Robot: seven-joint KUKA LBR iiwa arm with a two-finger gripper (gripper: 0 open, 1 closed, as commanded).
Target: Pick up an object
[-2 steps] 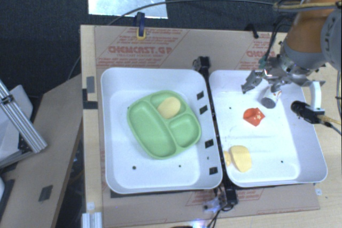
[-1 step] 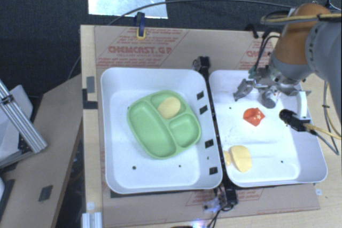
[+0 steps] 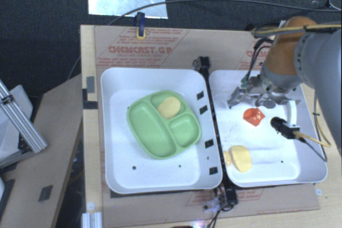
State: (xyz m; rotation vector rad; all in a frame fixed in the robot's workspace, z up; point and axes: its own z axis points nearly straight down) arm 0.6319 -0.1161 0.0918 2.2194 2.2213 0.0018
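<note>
Lying on the floor of the right bin [image 3: 280, 160], in its upper middle, the red block [image 3: 254, 116] looks the likeliest thing to pick, since it sits just below the gripper [image 3: 254, 103] in the frame and close to it. No contact between the two can be made out. The gripper's fingers appear spread, one to the left and one to the right of the block's line, with nothing between them, so nothing is held. I judge the step in hand to be the approach: the gripper is placed over a target but the grasp is not yet made. The next move calls for bringing the spread fingers down either side of the block, centred on it, then closing before lifting. The block looks small and angular, so an off-centre descent could nudge it aside rather than catch it. Lower in the same bin, near its bottom left corner and well apart from the block, lies a yellow piece [image 3: 240, 158]. The arm [image 3: 318, 59] reaches in from the right edge of the frame. In the left bin [image 3: 120, 168] a green plate [image 3: 152, 133] holds a yellow lump [image 3: 170, 107] in its upper compartment, far from the gripper.
</note>
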